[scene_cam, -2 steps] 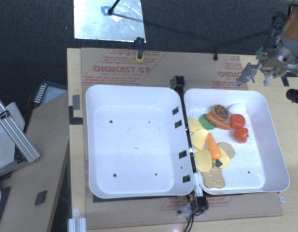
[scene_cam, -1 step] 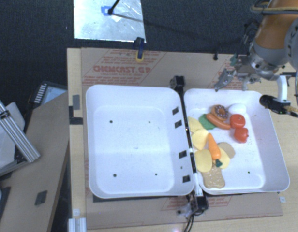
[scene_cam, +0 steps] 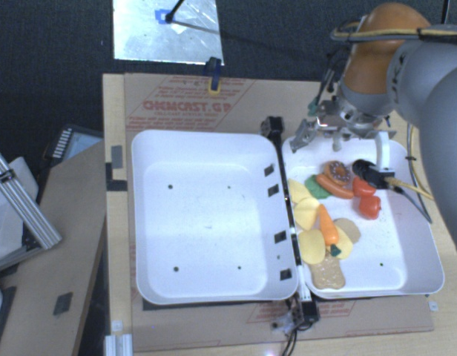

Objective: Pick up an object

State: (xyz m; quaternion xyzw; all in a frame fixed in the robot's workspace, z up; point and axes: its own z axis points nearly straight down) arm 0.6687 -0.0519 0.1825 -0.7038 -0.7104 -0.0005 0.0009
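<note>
Hovering over two bins, the gripper, grip unclear, nears one carrot.

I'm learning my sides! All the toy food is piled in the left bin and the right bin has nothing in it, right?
Not quite, the bins are swapped. The camera view shows the toy food piled in the right bin, along its left side, while the left bin has nothing in it.

Red lettering is showing on the cardboard sheet lying under the bins. It is too blurred for reading with certainty.
</note>
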